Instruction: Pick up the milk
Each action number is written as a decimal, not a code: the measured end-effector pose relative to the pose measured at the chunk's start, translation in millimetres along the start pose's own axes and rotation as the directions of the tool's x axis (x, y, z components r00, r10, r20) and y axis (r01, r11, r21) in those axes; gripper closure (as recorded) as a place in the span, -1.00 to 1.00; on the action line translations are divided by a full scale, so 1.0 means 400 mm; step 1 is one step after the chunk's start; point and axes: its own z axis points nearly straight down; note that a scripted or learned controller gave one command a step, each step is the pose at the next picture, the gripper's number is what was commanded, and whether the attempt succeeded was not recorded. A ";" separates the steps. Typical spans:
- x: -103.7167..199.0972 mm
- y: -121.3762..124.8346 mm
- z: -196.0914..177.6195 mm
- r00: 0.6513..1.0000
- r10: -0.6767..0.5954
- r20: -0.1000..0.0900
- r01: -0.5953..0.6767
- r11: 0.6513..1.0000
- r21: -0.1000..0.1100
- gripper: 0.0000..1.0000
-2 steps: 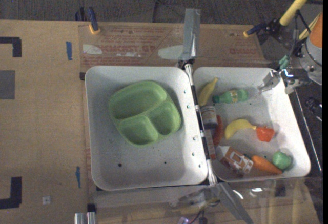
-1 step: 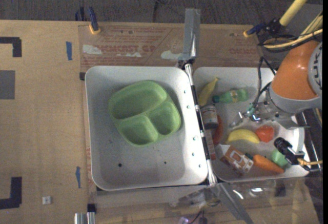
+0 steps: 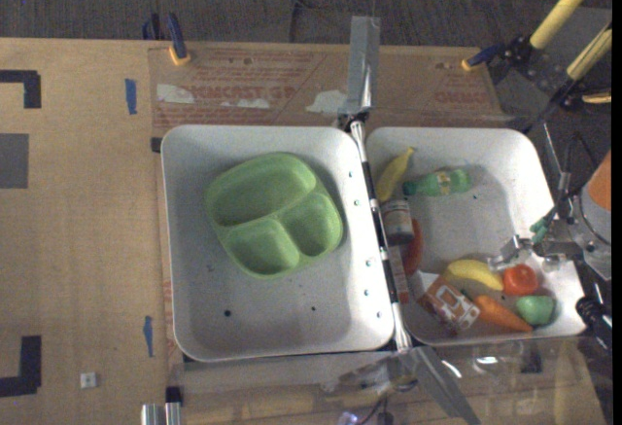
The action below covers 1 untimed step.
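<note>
Cardboard covers the surface [image 3: 78,219] under two white bins; the milk carton [image 3: 453,304] lies at the right bin's [image 3: 486,146] seven o'clock corner, ungrasped; the jaws hang near three o'clock, clenched or released I cannot tell; the whole pickup remains.

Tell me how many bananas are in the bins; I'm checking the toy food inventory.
2. One banana lies at the right bin's upper left beside the divider; the other banana lies lower, above the carrot. Clutter there could hide more.
</note>
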 end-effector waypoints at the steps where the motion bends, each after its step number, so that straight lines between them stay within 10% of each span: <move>1: 0.247 -0.006 0.112 0.997 0.083 0.001 -0.083 0.997 -0.003 -1.00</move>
